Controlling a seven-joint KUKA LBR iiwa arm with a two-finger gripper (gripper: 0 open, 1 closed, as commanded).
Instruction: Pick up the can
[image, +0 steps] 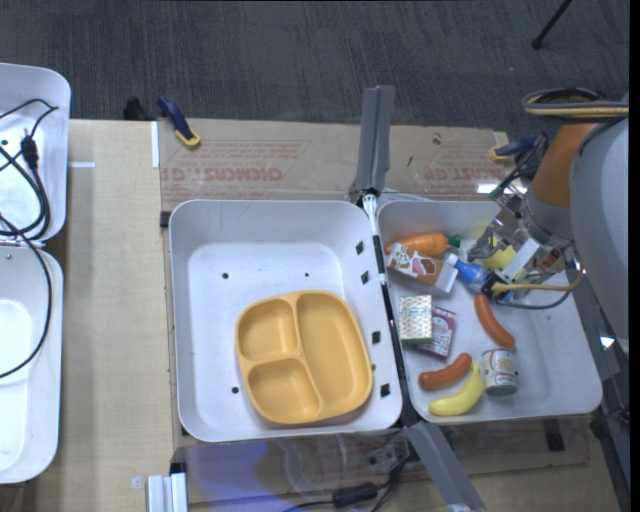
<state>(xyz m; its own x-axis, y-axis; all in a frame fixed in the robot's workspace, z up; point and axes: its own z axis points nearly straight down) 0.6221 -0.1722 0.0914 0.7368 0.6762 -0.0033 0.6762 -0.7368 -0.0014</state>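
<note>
The can (499, 372) is small and silver with a printed label. It stands upright near the front right corner of the right bin (560, 400), beside a banana (458, 397) and a red sausage (445, 372). My gripper (507, 257) hangs over the back right part of that bin, well behind the can and apart from it. It is close above a blue and white bottle (464, 273). Nothing shows between the gripper and the can except a second sausage (494, 320).
The right bin also holds a carrot (426, 243), a small carton (411, 262), a green and white box (415, 318) and a purple packet (441, 331). A yellow divided plate (300, 355) lies in the left bin (200, 300). A metal divider (373, 150) rises between the bins.
</note>
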